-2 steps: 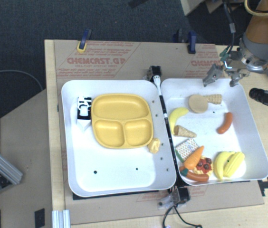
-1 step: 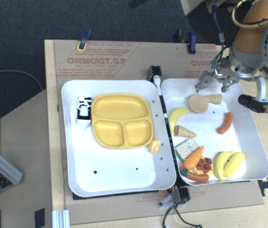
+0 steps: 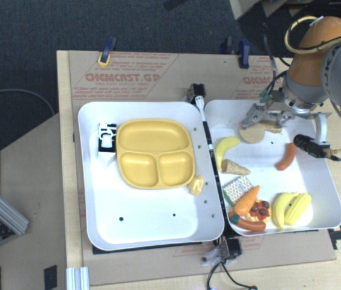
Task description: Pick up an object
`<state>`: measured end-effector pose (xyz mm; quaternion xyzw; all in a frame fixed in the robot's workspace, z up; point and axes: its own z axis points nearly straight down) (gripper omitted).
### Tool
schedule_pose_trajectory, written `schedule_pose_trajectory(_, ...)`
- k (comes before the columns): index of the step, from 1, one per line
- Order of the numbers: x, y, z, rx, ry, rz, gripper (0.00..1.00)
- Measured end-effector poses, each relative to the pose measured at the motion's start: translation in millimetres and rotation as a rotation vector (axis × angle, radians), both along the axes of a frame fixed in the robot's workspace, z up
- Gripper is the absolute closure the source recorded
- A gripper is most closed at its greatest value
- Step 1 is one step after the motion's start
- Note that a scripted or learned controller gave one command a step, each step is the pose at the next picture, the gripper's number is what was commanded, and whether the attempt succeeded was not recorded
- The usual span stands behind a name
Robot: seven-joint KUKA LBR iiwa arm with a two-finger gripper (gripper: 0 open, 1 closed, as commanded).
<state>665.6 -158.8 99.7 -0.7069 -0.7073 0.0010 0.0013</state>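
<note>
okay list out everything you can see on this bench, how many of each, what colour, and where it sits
bins: 2, white, side by side on the bench
tray: 1, yellow, three compartments, left bin
bananas: 1 bunch, yellow, right bin, near corner
banana: 1, yellow, right bin, by the divider
sausage: 1, orange-red, right bin, right of centre
carrot: 1, orange, right bin, near edge
cone: 1, tan, right bin
clamps: 2, one yellow, one blue, far bench edge
arm: 1, grey and orange, from the right
gripper: 1, over the right bin's far end

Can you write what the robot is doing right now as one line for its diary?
gripper: low over right bin, far end | at tan round piece | hold: unclear | banana, sausage: lying in bin | yellow tray: left bin
</note>
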Motion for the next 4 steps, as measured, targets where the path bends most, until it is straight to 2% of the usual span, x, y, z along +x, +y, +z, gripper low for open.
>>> schedule_pose_trajectory(1, 4, 1, -8, -0.003, -0.012, 0.003, 0.0)
schedule_pose_trajectory(2, 6, -1, 5, -0.008, -0.019, 0.003, 1.0)
schedule_pose_trajectory(4, 2, -1, 122, -0.003, -0.012, 0.0, 1.0)
